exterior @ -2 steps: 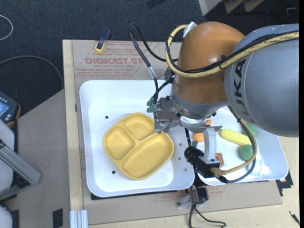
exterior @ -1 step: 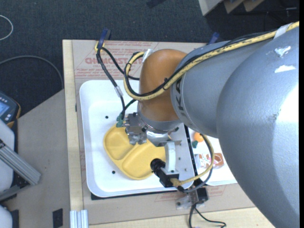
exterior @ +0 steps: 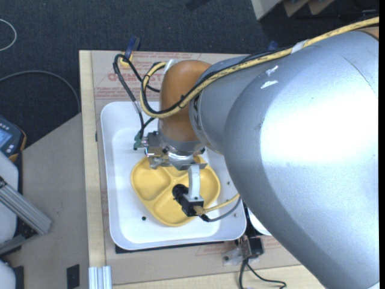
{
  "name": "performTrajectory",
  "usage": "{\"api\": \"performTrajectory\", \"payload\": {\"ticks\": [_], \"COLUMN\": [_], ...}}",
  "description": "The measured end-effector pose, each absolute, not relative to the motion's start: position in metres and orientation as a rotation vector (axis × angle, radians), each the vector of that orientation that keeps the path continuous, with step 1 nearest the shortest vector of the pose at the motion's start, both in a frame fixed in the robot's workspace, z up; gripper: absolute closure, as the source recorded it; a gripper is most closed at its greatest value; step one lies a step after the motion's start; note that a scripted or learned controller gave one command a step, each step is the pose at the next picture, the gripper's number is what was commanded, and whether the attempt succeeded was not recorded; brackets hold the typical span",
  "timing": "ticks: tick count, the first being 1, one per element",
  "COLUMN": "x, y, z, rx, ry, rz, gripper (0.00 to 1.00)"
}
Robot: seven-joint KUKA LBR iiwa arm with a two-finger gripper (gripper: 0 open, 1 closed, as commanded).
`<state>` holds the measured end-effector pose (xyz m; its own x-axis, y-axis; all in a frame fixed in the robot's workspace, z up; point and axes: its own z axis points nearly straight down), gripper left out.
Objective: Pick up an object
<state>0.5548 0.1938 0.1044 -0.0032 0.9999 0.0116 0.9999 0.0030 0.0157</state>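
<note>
A yellow sectioned dish with shallow compartments lies in the left white bin, toward its middle and front. The arm's wrist, with its orange band, hangs straight over the dish's far edge, and the gripper points down at it. The wrist hides the part of the dish under it. I cannot tell whether anything sits between the gripper and the dish.
The big grey arm covers the right bin and most of the right side. A small dark speck lies on the left bin's floor near the front. The bin rests on a cardboard sheet; dark floor lies beyond it.
</note>
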Motion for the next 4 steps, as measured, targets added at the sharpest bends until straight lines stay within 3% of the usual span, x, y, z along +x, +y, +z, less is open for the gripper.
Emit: {"api": "performTrajectory", "payload": {"ticks": [1, 2, 3, 4], "x": [0.620, 0.647, 0.665, 0.541], "y": [0.227, 0.206, 0.172, 0.224], "z": [0.129, 0.218, 0.099, 0.134], "rx": [2.215, 2.218, 2.229, 2.220], "ry": [2.223, 2.215, 2.220, 2.235], "rz": [0.012, 0.016, -0.014, -0.008], "gripper": [1.00, 1.00, 1.00, 1.00]}}
